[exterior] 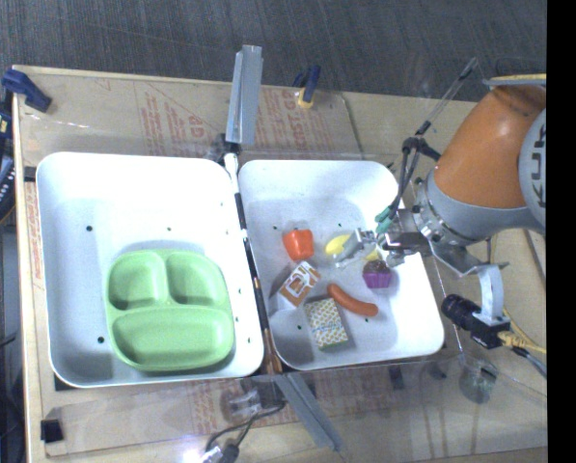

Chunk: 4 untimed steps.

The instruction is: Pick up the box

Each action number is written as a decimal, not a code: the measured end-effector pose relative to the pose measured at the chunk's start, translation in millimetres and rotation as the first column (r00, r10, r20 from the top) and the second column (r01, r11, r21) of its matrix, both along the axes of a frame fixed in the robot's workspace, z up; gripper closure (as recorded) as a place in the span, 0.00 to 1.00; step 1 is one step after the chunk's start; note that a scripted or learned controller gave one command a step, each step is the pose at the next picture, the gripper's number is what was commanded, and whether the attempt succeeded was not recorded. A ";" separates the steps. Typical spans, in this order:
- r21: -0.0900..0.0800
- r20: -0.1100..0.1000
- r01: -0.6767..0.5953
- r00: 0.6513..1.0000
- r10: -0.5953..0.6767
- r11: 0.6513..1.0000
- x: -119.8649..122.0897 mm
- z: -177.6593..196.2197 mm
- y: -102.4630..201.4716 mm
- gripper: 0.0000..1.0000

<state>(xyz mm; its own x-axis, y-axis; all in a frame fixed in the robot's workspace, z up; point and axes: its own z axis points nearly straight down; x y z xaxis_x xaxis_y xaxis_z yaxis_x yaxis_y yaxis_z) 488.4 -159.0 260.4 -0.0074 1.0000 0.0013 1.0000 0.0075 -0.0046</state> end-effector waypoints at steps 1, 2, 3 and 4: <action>-0.009 0.023 -0.244 0.970 0.244 0.970 6.4 -146.1 16.1 0.00; -0.017 0.034 -0.293 0.956 0.293 0.956 -0.7 -148.9 15.5 0.00; -0.010 0.030 -0.302 0.953 0.302 0.953 -0.7 -138.9 18.0 1.00; -0.004 0.006 -0.557 0.830 0.557 0.830 -10.8 -49.1 -33.6 1.00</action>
<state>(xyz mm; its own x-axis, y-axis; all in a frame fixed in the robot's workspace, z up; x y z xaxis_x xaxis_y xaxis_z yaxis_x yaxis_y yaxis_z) 477.5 -192.6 211.3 -0.5635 0.8261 -0.0026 0.8261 0.5635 0.0010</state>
